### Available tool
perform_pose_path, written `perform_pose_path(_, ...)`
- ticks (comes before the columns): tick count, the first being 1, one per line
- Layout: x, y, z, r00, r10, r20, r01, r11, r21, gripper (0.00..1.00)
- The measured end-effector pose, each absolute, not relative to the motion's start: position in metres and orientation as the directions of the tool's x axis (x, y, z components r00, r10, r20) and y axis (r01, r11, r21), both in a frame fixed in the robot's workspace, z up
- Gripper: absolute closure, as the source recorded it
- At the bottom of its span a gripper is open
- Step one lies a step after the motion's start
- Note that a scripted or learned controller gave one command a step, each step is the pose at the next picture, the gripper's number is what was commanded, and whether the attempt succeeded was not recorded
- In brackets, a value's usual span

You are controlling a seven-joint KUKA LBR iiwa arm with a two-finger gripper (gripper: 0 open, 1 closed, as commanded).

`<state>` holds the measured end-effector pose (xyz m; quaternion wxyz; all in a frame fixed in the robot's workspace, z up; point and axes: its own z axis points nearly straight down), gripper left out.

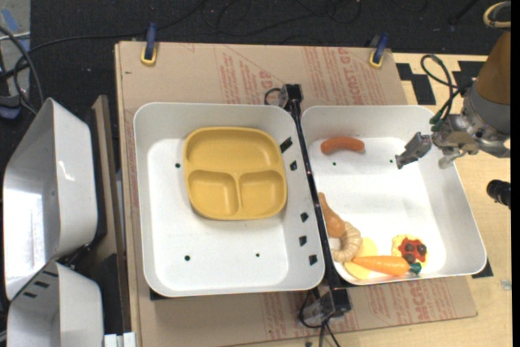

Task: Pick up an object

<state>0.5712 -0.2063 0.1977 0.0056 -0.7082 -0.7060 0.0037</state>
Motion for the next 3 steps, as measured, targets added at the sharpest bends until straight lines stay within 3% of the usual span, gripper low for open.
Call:
perform_pose_path(1, 0.575, -0.206, 0.206, -0.001, 1.0, 0.0, 1.0, 0.001, 0.0, 0.0)
perform_pose_path(3, 0.57, -0.203, 0.089, 0.001, 1.0, 0.001, 1.0, -0.001, -0.004, 0.0)
